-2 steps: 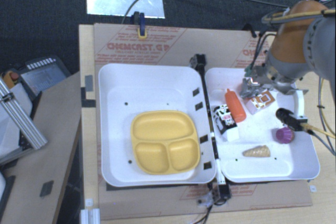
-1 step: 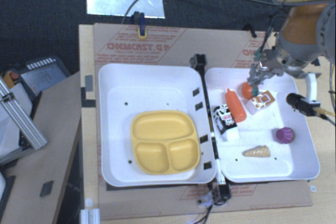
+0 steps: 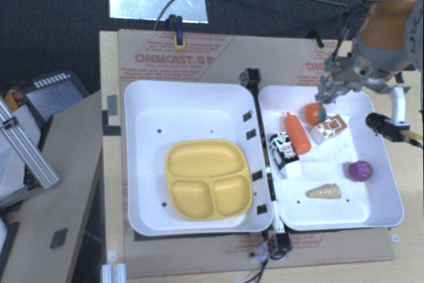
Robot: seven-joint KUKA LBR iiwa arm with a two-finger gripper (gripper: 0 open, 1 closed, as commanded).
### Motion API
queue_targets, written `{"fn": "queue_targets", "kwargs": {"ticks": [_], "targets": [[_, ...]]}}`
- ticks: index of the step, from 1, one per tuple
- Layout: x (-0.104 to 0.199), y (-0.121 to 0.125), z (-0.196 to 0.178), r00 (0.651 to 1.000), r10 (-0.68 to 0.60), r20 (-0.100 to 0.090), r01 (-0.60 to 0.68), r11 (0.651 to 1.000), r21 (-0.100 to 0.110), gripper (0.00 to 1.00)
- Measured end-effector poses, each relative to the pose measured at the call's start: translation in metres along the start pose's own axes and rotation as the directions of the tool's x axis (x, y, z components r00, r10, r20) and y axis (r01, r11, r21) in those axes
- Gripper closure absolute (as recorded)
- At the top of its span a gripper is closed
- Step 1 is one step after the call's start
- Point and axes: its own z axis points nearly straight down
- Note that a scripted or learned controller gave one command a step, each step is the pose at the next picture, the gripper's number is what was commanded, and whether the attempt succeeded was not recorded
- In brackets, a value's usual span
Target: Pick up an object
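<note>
The right bin [image 3: 344, 212] holds several small things. An orange round fruit [image 3: 313, 113] lies near its far wall, touching a white carton with orange print [image 3: 330, 128]. An orange bottle-shaped piece [image 3: 297, 133] lies just left of them, and a black-and-white cow-patterned carton [image 3: 283, 149] rests against the bin's left wall. A purple cup-shaped toy [image 3: 359, 171] and a tan cone [image 3: 323, 192] lie nearer the front. My gripper [image 3: 328, 92] hangs over the bin's far edge, just above and behind the orange fruit, with nothing seen in it.
The left bin [image 3: 142, 162] carries a yellow divided plate [image 3: 207, 178]. A black-clipped ridge [image 3: 260, 142] separates the two bins. The front right part of the right bin floor is bare white.
</note>
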Motion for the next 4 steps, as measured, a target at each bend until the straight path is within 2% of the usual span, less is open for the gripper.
{"fn": "queue_targets", "kwargs": {"ticks": [1,2,3,4], "targets": [[0.052,0.012,0.001,1.0,-0.005,-0.002,0.005,1.0,-0.001,1.0],[0.103,0.01,0.013,1.0,-0.004,-0.001,0.004,1.0,0.002,1.0],[0.15,0.015,0.007,1.0,-0.004,-0.002,0.004,1.0,0.0,1.0],[0.204,0.008,0.001,1.0,-0.004,-0.002,0.004,1.0,0.002,1.0]]}}
